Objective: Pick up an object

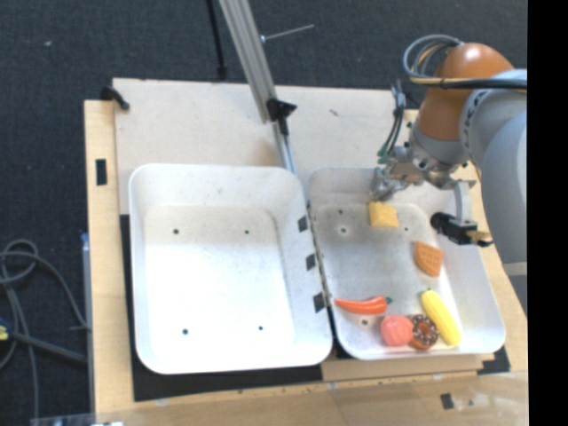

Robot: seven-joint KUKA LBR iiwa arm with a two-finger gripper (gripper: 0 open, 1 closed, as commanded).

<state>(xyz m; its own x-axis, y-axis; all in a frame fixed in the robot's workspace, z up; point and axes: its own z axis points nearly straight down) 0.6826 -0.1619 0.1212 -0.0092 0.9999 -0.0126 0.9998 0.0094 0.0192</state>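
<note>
My gripper (383,187) hangs at the right bin's (470,278) far edge, right above the yellow block (383,215). Whether I'm touching it, or how wide I'm spread, I cannot tell; the wrist hides that.

Big grey arm (497,167) w/ smooth, rounded casing, pale grey-blue, and a glossy orange band (457,91) wrapping the section above the wrist, domed on top. Thin grey cables (426,56) loop up beside the orange part, approx. two or three strands, and one dark line crosses the band. Wrist end narrows to a small metal-and-black gripper (388,183) assy; a black bracket (457,229) sticks off the lower casing.
</note>
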